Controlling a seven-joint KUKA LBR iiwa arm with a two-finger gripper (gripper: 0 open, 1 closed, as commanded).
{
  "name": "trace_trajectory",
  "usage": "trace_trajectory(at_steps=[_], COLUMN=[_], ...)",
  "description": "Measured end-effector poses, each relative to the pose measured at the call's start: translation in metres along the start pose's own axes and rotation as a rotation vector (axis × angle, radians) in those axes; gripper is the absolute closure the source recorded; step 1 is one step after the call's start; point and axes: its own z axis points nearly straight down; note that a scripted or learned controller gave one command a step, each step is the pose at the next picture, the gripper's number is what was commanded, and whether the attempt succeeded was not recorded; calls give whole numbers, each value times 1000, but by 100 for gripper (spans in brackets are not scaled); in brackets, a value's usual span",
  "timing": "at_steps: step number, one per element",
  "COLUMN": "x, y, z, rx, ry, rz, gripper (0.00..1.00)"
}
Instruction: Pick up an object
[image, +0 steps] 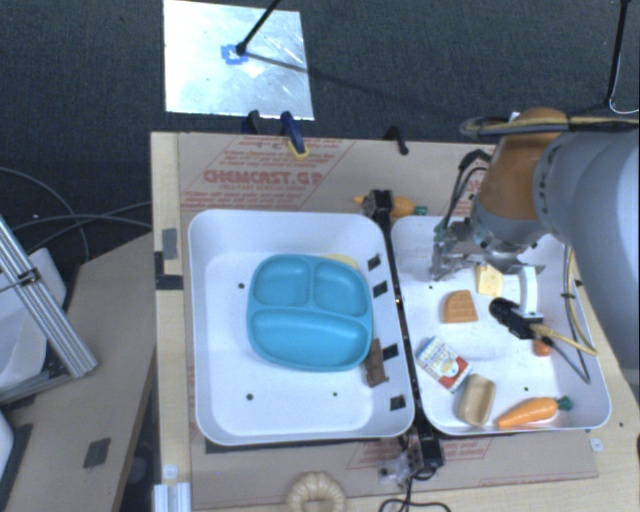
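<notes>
I see the end effector (447, 262) low in the right bin (590, 395); the arm (570, 190) obscures it, so I cannot tell its state.

Two white bins (215, 330), one blue plate (308, 310), one carrot (527, 411).

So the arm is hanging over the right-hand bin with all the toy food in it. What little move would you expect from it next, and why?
Probably a short shift toward the tan, bread-shaped toy slice, then straight down onto it. The gripper sits over bare floor of the right white bin, just above that slice in the picture, with nothing visibly held. The slice lies apart from the other items, so it looks the easiest target.
</notes>
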Motion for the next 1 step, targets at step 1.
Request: trace_trajectory(at_steps=[1], x=[0], y=[3], z=[-44], rx=[-1], ry=[0], rz=[-2], gripper=[100])
